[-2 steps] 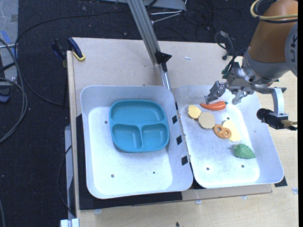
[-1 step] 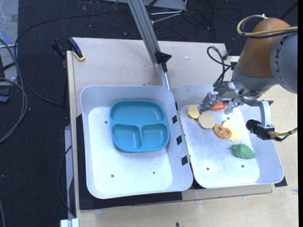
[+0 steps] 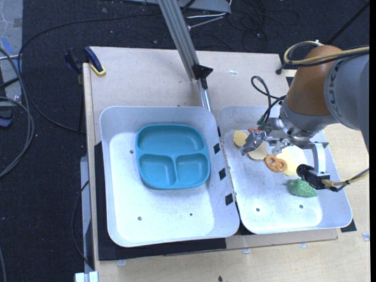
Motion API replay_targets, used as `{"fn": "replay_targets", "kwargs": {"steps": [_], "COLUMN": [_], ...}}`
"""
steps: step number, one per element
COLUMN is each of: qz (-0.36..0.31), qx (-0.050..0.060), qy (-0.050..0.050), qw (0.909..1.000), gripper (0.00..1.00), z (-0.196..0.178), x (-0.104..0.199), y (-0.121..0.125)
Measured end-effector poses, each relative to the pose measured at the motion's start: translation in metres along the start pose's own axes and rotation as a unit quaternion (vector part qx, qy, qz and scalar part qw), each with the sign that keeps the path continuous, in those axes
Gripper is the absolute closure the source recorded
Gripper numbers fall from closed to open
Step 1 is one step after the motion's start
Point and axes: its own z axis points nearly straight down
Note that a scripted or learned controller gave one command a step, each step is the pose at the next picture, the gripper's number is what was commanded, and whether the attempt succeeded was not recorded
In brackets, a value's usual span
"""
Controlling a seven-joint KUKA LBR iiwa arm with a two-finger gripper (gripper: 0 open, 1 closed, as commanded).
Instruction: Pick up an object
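The right bin (image 3: 305, 219), a shallow white tray with a matte, speckled floor and rounded corners, shows bare floor along its near edge; just beyond that, toward its right edge, lies a green leafy toy (image 3: 302, 188), lumpy and soft-looking, its long axis running roughly along the bin's width; a black cylindrical fitting (image 3: 309, 174) on the arm's tooling sits just above it, touching or nearly so. Farther in, near the bin's middle, an orange ring-shaped piece (image 3: 275, 163), pretzel-like, lies flat beside a pale yellow rounded piece (image 3: 292, 156); a tan disc (image 3: 257, 154) and a yellow lump (image 3: 240, 138) lie toward the bin's left edge. The gripper (image 3: 257, 141) hangs low over this cluster, right above the tan disc and beside the yellow lump; whether its claw is wide or narrow cannot be told, and nothing is seen held in it. The left bin (image 3: 117, 175) carries a blue plastic divided plate (image 3: 173, 155), smooth, three-sectioned, near its far edge. The grey arm (image 3: 346, 87) with its orange band crosses the bench's far right corner.
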Motion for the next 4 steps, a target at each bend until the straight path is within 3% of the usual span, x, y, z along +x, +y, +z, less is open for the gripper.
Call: {"fn": "replay_targets", "kwargs": {"steps": [1,2,4], "qz": [0.000,0.000,-0.002], "qx": [-0.003,-0.004,-0.006], "qy": [-0.001,0.000,-0.001], "qw": [1.0000,1.0000,1.0000], "gripper": [0.00,1.00,1.00], "z": [0.052,0.040,-0.070], "x": [0.000,0.000,-0.007], "y": [0.000,0.001,0.009]}}
